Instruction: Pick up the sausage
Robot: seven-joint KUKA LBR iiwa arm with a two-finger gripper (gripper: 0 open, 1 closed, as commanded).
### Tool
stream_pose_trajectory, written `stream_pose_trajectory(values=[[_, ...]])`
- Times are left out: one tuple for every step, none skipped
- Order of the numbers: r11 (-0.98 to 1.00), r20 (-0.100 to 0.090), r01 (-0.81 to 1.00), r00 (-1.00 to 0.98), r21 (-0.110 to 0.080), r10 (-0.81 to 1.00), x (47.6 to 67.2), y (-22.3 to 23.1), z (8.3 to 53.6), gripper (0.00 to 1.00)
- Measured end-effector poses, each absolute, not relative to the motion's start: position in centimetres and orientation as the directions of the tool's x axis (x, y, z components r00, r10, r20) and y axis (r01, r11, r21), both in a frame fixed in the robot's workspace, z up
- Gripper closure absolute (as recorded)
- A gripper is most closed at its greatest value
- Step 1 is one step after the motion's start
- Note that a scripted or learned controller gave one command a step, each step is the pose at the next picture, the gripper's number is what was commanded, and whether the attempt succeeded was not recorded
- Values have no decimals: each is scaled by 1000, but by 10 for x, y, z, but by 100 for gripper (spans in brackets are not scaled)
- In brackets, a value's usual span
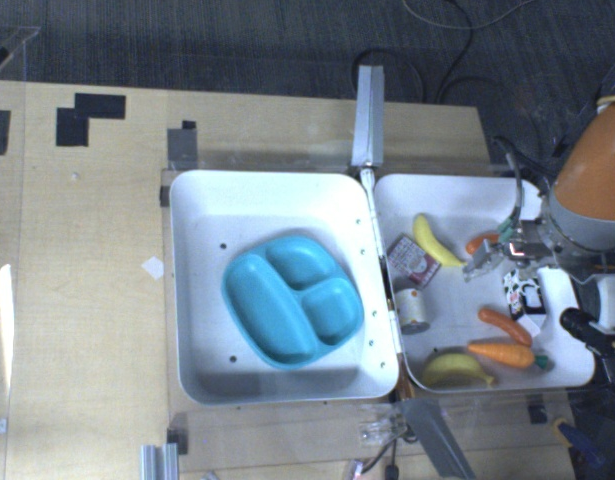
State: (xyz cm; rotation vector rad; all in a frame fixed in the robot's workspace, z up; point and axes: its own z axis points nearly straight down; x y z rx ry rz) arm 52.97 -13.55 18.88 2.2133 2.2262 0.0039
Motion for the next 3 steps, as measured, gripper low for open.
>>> stream_pose_trajectory(values=[[-108, -6, 993, 108, 40, 994, 543, -181, 113, 0], [-36, -8, 999, 37, 37, 999, 656, -192, 109, 0], [-43, -12, 998, 44, 49, 999, 649, -190, 108, 0]])
